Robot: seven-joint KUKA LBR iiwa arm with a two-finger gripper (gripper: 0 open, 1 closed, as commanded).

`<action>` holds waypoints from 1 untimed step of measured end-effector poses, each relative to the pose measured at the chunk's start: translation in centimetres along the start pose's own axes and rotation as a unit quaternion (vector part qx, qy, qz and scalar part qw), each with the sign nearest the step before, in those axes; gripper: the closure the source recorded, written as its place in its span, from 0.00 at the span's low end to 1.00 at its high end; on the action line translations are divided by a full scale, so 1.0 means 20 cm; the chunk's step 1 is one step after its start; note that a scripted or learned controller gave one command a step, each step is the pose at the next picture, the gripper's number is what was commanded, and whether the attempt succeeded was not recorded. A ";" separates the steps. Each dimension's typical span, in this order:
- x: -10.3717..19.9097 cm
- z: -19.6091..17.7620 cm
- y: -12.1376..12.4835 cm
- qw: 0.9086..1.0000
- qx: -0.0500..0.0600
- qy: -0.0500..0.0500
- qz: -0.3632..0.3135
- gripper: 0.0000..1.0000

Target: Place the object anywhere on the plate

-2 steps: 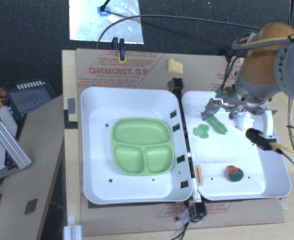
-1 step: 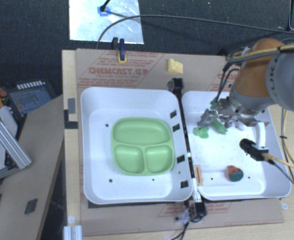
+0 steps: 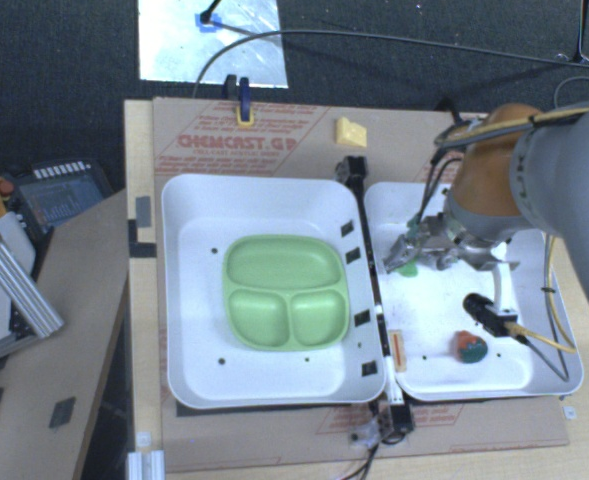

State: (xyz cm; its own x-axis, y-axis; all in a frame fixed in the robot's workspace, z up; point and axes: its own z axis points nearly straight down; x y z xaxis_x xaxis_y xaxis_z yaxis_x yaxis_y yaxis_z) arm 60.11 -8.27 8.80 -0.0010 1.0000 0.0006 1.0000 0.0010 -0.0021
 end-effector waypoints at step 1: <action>0.00 -0.07 0.01 1.000 -0.003 -0.001 0.000 1.00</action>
